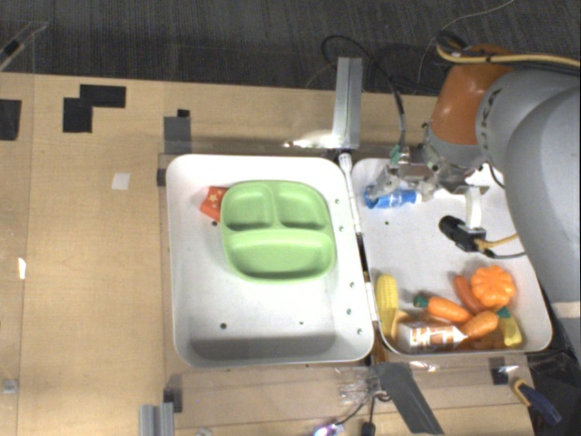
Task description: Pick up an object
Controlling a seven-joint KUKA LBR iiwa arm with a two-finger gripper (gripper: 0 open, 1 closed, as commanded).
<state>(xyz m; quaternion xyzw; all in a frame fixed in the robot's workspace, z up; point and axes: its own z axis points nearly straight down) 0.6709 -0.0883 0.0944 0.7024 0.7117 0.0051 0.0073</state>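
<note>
Counter (82,271): pale wood, carries two white bins side by side across the middle of the frame.
Left bin (263,321): holds a green divided tray (276,229), with a red-orange card (213,203) at the tray's upper-left corner.
Right bin (413,257): toy food heaped along its lower edge; blue item (392,196) apart at its upper left.
Food heap: pumpkin (493,284), carrot (445,309), corn cob (387,300), bottle (434,336), touching one another.
Claw (408,173): low over the blue item, upper right of frame; grip state cannot be told.
Advice: probably the blue item is the target; centre over it, clear of the bin wall, before closing.
</note>
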